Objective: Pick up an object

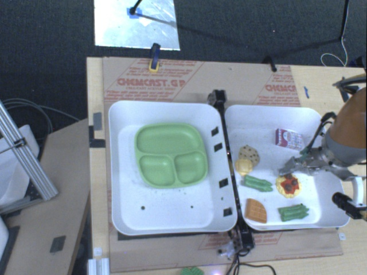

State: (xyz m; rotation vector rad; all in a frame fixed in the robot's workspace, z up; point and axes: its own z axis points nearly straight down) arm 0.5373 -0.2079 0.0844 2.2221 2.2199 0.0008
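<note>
STEP: approach | my gripper (285, 169) at right of frame, finger state unreadable, just above pizza toy (288, 185) | NEXT: descend, clamp.

From my remote feed the light is even and fairly bright, with the white bins (172, 110) nearly washed out. A foil sheet (136, 16) glares at top, and the whole picture looks soft and grainy.

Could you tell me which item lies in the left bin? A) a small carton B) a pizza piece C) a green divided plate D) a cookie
C: the green divided plate lies alone in the left bin, while the food toys are in the right bin.
</note>
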